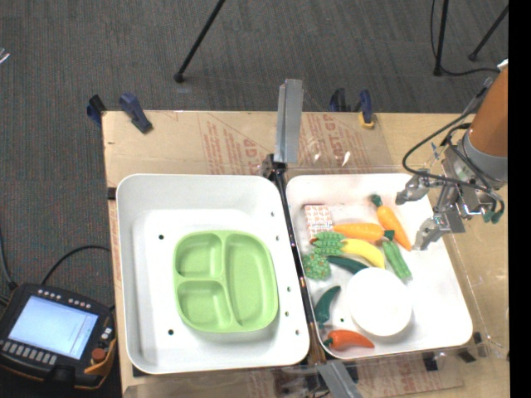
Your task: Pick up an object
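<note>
The claw (421,214) hung over the right bin (460,305), fingers spread with nothing between them, just beside the carrot (392,224). The toy food lay untouched in that bin: a banana (365,251), a white plate (380,303), a red pepper (348,338). The green tray (226,282) sat in the left bin (137,222). I judged the pick barely begun; grasping and lifting remained.

A divided plate (226,293) lies in the left bin (137,222); toy food (365,247) crowds the right bin (448,305).
</note>
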`<state>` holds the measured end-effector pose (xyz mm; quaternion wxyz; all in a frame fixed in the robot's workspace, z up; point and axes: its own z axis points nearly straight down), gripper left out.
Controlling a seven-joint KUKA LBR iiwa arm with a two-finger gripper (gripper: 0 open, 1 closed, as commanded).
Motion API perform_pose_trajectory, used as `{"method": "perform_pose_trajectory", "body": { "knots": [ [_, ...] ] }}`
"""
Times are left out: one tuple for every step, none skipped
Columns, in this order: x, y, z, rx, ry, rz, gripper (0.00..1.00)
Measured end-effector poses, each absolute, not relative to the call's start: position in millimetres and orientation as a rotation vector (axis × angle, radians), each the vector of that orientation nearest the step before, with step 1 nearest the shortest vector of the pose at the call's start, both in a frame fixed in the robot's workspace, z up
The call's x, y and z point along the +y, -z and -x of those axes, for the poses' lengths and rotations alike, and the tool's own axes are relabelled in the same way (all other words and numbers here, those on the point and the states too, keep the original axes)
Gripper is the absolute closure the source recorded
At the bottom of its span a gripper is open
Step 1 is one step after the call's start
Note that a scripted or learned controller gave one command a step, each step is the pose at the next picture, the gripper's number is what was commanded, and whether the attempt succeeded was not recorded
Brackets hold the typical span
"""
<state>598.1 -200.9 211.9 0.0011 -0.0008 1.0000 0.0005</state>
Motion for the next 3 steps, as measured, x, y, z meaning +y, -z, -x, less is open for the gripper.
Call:
{"method": "perform_pose_trajectory", "body": {
  "knots": [
    [-213, -94, -636.2, 3.1, 0.001, -0.431, 0.0],
    [-163, -88, -620.0, 3.108, -0.002, -0.443, 0.0],
    [-95, -90, -590.1, 3.067, 0.014, -0.648, 0.0]
  ]
}}
